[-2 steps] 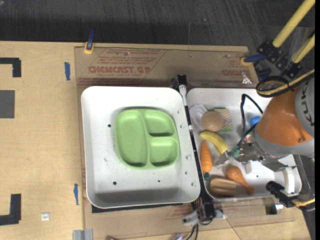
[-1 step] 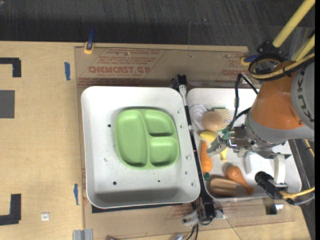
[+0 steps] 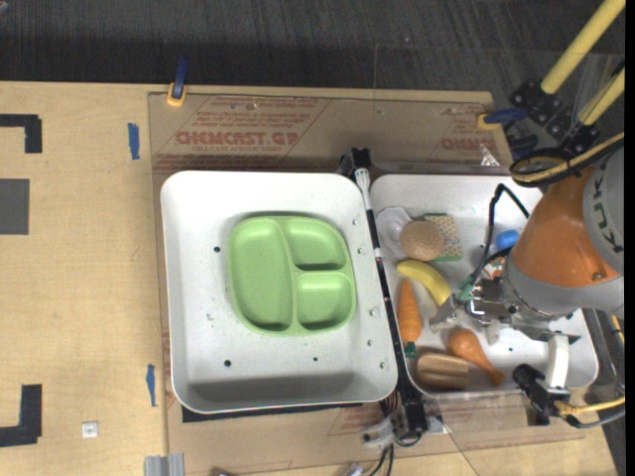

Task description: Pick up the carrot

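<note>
1. i am seeing the arm (image 3: 566,246) reaching into the right bin (image 3: 585,360) from the right, with its gripper (image 3: 458,303) hanging low between the banana (image 3: 425,280) and an orange pear-shaped piece (image 3: 470,349)
2. i cannot tell how the claw is standing
3. the carrot (image 3: 408,312) is lying along the right bin's left wall, just beside the banana
4. a green divided plate (image 3: 292,272) is sitting in the left bin (image 3: 198,296)
</note>
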{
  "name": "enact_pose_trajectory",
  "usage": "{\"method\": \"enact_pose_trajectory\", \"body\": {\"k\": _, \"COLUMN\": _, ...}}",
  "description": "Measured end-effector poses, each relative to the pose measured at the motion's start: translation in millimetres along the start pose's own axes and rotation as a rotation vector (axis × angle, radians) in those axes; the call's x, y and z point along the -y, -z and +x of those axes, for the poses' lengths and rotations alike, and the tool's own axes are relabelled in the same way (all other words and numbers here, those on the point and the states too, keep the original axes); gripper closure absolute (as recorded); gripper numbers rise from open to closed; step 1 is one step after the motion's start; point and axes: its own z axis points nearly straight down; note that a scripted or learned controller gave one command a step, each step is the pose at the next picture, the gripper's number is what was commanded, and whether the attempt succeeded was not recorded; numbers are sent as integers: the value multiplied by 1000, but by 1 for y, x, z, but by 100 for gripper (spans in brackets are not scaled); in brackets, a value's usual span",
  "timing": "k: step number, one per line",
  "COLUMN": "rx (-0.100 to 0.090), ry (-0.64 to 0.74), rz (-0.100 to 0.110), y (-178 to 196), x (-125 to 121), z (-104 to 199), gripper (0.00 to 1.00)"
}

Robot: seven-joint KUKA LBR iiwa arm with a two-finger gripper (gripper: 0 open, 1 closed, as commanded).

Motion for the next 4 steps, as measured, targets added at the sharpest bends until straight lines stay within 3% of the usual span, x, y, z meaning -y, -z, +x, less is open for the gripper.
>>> {"method": "enact_pose_trajectory", "body": {"k": 1, "rx": 0, "ry": 226, "rz": -10, "y": -18, "x": -4, "z": 1, "gripper": 0}}
{"method": "enact_pose_trajectory", "body": {"k": 2, "rx": 14, "ry": 223, "rz": -29, "y": -7, "x": -7, "z": -2, "gripper": 100}}
{"method": "enact_pose_trajectory", "body": {"k": 3, "rx": 13, "ry": 223, "rz": -27, "y": -8, "x": -7, "z": -2, "gripper": 0}}
{"method": "enact_pose_trajectory", "body": {"k": 4, "rx": -4, "ry": 262, "rz": -12, "y": 78, "x": 11, "z": 98, "gripper": 0}}
